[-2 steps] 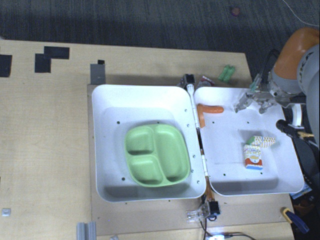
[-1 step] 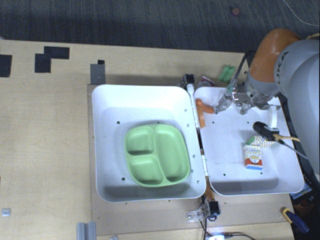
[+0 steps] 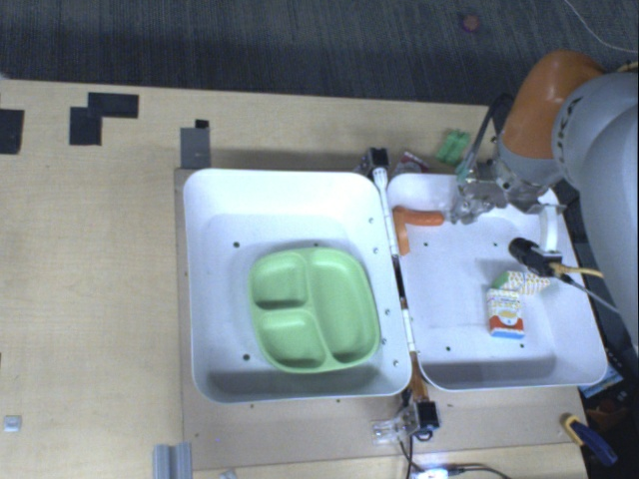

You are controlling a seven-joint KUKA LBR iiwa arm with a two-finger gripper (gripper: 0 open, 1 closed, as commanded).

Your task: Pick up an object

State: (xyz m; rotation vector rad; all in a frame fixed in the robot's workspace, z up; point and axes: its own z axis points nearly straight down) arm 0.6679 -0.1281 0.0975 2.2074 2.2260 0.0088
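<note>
Right bin (image 3: pixel 454 342): gripper (image 3: pixel 465 210) low at about 11 o'clock of the bin, close to the far wall. Whether it is spread or pressed together, cannot tell; too small and blurred at that spot.

Orange thing (image 3: pixel 419 218), bent, lies at 10 o'clock in the same bin, against the left wall. Its right end is just beside the gripper, at the gripper's 9 o'clock. Touching or apart: cannot tell. Not seen gripped.

Small carton (image 3: pixel 507 312) lies just off the bin's middle toward 6 o'clock, well apart from the gripper, untouched.

Left bin (image 3: pixel 285 186): green divided plate (image 3: pixel 315 307) flat in the middle.

Progress, my reading: the reach is made and nothing is lifted. Both things in the right bin rest on its floor. Likely target is the orange thing, being nearest. Left to do: close on it, then raise it clear of the bin. Early stage.
</note>
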